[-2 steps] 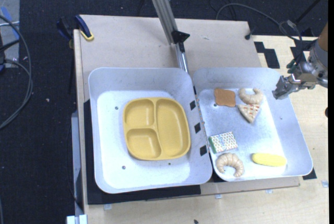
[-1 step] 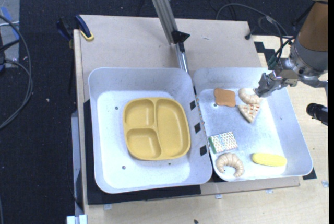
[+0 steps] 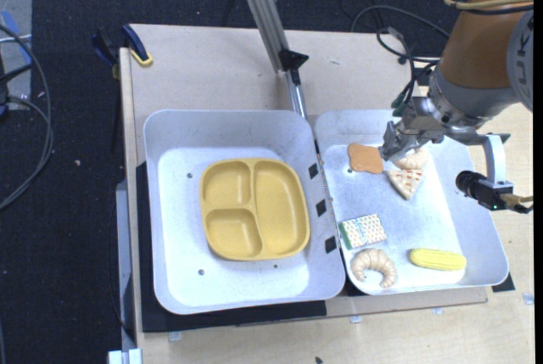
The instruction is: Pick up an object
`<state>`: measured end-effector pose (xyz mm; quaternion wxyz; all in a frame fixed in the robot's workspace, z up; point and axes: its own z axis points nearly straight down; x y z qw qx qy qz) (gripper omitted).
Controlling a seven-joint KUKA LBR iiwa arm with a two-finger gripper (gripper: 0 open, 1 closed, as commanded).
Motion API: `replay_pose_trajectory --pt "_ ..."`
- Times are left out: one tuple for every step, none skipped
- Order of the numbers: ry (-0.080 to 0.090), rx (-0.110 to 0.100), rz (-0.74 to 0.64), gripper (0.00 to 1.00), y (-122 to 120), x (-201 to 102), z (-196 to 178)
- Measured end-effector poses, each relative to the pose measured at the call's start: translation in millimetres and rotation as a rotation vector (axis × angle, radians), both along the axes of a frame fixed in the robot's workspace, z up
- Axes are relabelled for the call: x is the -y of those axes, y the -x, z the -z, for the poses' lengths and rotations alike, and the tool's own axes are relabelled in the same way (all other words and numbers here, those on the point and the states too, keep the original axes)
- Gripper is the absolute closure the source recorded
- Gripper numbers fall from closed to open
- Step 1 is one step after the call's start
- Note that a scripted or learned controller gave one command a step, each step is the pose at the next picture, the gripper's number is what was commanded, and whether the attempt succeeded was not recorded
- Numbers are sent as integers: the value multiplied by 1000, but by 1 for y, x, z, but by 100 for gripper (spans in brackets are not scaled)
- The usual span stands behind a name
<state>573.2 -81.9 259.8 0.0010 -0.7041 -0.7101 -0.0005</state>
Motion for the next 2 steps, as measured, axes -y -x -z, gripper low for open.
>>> replay_pose_trajectory --pt "0 0 0 100 -2 -64 7" --pt "1 2 0 100 -7 -114 2"
